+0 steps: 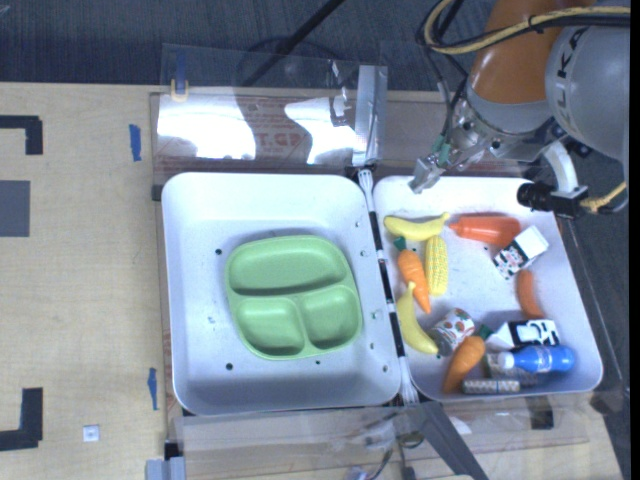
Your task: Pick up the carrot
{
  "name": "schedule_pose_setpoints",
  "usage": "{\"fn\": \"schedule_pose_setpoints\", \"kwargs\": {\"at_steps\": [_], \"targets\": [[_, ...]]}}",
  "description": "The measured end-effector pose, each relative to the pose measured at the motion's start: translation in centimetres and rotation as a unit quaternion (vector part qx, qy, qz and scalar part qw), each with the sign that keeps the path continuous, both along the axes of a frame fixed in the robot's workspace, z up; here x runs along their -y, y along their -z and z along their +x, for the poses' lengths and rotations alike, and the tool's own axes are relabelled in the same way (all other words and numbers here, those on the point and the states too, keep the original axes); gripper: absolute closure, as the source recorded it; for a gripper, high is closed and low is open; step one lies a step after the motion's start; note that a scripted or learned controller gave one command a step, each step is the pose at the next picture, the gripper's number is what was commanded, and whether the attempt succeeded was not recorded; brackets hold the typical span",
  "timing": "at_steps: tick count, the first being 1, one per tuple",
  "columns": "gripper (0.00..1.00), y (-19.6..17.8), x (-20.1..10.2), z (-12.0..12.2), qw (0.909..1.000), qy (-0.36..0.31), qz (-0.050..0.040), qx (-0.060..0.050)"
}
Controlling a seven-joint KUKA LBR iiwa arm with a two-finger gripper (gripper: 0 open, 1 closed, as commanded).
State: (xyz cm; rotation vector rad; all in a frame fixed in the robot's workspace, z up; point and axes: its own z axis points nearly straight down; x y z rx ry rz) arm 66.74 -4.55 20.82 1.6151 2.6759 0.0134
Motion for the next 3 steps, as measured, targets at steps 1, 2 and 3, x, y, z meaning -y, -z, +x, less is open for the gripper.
{"fn": "schedule_pose_setpoints", "kwargs": {"at_steps": [1, 2, 3], "targets": [[1.00, -1.1, 0.0, 0.1, 1.0000, 0.000, 0.0001, 0.003], [0.00, -1.1, 0.0, 0.1, 1.0000, 0.000, 0.0000, 0.003], [0.00, 2.2, -1.5, 0.0, 0.9830, -0.184, -0.0010, -0.008]]}}
